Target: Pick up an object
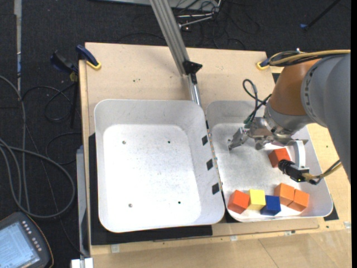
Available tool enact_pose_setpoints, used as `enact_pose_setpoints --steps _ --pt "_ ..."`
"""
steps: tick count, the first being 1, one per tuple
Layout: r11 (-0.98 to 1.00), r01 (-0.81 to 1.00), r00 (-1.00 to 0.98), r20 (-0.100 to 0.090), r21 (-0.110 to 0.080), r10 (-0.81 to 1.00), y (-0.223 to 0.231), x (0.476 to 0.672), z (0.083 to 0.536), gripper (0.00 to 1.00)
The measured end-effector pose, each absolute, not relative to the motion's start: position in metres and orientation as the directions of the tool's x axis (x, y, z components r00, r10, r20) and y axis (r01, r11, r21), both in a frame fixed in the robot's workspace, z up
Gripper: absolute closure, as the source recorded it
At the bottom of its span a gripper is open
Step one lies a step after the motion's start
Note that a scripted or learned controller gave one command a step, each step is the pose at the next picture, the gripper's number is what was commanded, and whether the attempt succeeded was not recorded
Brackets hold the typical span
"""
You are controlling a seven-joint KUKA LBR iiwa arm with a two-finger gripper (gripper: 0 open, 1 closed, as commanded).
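My gripper [245, 144] hangs over the upper middle of the right bin [223, 116], its two fingers spread open with bare bin floor between them. An orange block [277, 157] lies just right of the gripper, partly under the wrist and apart from the fingers. Along the bin's front edge sits a row of blocks: an orange block [240, 200], a yellow block [257, 197], a blue block [271, 205] and two more orange blocks [286, 192] [300, 200] touching each other.
The left bin [106, 116] sits beside the right one, their rims meeting at the middle. A slanted metal rod [173, 38] reaches down to the bins' shared back corner. The arm's grey body and cables [251, 94] cover the right bin's far right.
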State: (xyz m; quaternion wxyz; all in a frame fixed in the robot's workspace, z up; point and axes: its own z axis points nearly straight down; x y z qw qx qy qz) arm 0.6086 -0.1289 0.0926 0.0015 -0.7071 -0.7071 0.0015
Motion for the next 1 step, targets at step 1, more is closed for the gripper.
enact_pose_setpoints --steps 1 --pt "-0.002 1.0 0.002 -0.001 0.002 1.0 -0.1297 0.61 0.1056 1.0"
